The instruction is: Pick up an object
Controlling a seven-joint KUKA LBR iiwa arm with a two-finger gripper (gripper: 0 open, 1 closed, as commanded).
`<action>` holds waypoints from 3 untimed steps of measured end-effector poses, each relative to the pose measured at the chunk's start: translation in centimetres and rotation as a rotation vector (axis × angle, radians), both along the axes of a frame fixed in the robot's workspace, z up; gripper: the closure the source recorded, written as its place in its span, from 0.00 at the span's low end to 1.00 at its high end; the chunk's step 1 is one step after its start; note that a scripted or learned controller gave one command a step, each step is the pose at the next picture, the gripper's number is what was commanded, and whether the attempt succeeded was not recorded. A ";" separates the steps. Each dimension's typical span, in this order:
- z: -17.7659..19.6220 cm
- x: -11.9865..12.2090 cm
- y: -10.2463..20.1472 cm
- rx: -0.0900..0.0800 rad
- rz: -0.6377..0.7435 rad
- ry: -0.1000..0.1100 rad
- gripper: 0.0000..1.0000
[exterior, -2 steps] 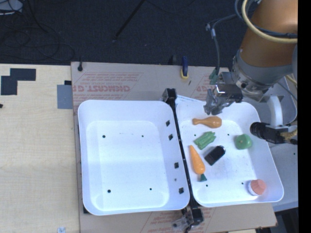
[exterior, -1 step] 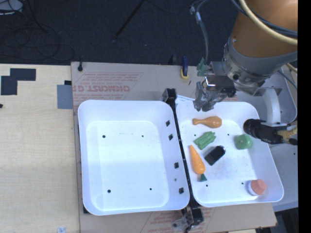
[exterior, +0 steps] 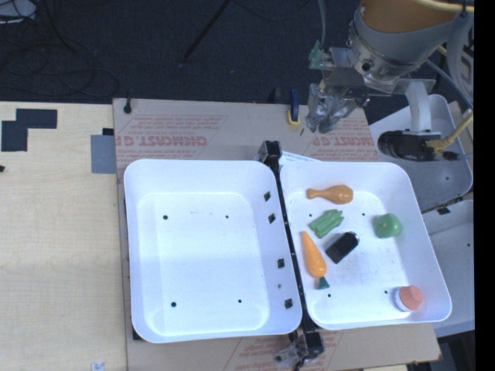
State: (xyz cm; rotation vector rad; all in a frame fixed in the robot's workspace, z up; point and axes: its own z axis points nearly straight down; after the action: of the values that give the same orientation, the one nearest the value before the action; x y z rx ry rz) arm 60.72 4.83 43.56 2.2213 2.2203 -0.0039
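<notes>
While the two-finger gripper (exterior: 321,122) was positioned above the right white bin (exterior: 421,207), its opening indeterminable, the orange plastic toy carrot (exterior: 313,255) near the bin's left wall was judged light, rigid and slippery, best grasped across its thicker middle.

White bins (exterior: 147,184); orange carrot (exterior: 312,256), green pepper (exterior: 387,225), black block (exterior: 341,246), tan drumstick (exterior: 331,194).

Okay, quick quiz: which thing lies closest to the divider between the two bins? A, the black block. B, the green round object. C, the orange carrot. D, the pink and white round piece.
C: the orange carrot lies right beside the divider, at the right bin's left edge.
</notes>
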 end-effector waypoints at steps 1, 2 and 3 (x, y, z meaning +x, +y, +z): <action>-2.0 -4.1 -6.6 0.000 -0.006 0.006 1.00; -2.1 -8.3 -1.2 0.004 0.006 0.003 1.00; 0.5 -13.3 2.2 0.004 0.005 0.000 1.00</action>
State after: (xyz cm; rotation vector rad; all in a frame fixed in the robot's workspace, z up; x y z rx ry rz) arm 47.42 7.04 44.04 2.2174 2.2277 0.0003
